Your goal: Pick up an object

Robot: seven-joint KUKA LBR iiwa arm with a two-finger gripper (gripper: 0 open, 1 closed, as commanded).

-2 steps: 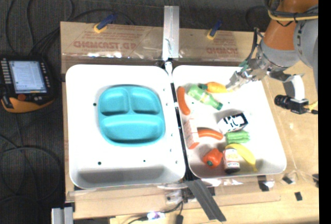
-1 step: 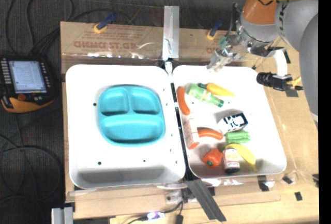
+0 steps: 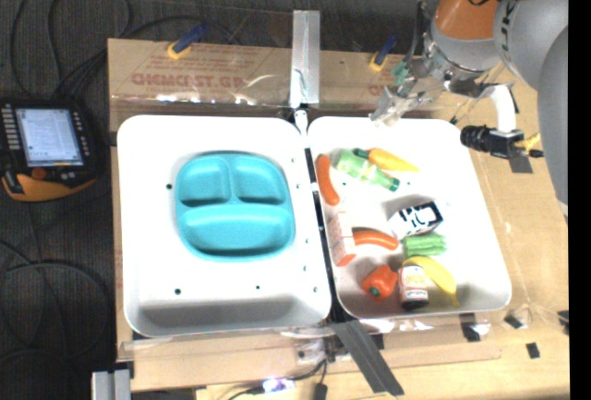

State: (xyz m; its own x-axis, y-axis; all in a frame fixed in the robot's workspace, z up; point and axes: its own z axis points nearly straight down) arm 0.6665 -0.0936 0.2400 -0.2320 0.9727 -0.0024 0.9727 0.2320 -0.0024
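My gripper (image 3: 391,109) hangs over the far rim of the right bin (image 3: 480,204), open with nothing between its fingers. Below it in that bin lie a green bottle (image 3: 362,169) and a yellow-orange piece (image 3: 392,158). An orange sausage (image 3: 325,179) lies by the left wall. Further forward are a white tube (image 3: 340,236), an orange-red hot dog (image 3: 374,238), a black-and-white box (image 3: 418,216), a green toy (image 3: 425,244), a yellow banana (image 3: 440,274), a small dark-capped bottle (image 3: 414,284) and a red-orange pepper (image 3: 379,280).
The left bin (image 3: 148,278) holds a teal divided tray (image 3: 235,204). A metal bracket (image 3: 306,56) stands behind the seam between the bins. A tablet (image 3: 44,141) lies on the floor at the left. The arm (image 3: 489,1) comes in from the upper right.
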